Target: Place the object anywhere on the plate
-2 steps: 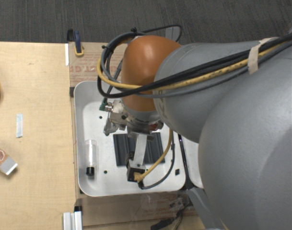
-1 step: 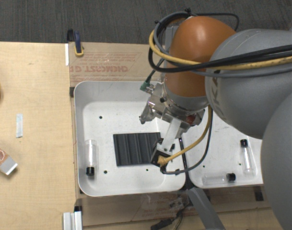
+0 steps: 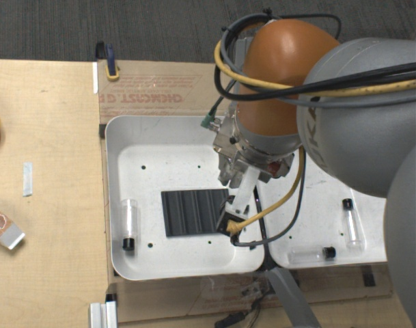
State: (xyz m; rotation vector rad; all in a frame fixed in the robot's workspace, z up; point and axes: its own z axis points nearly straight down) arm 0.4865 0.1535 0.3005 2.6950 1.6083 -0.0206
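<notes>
Clear plastic, black-capped: one tube point(image 3: 128, 224) lies in the left bin point(image 3: 113, 157), lengthwise along the bin's left wall, cap toward the near edge. It is on the bin floor, apart from the plate point(image 3: 192, 212) and not touching it.

The plate is a black ribbed rectangle, flat on the floor of the same bin, right of the tube and toward the near side.

The gripper point(image 3: 229, 166) hangs over the plate's right edge, close to the wall that the two bins share. Its state cannot be told from this view, and nothing is seen held in it.

The right bin point(image 3: 310, 207) contains two more clear tubes with black caps:
- one point(image 3: 352, 225) lies lengthwise near the arm, cap toward the far side;
- the other point(image 3: 309, 255) lies along the near wall, cap at its right end.

On the tan bench point(image 3: 50, 115), left of the bins and well apart from them, lie a small pale strip point(image 3: 28, 180) and a wrapped packet point(image 3: 4, 228).
</notes>
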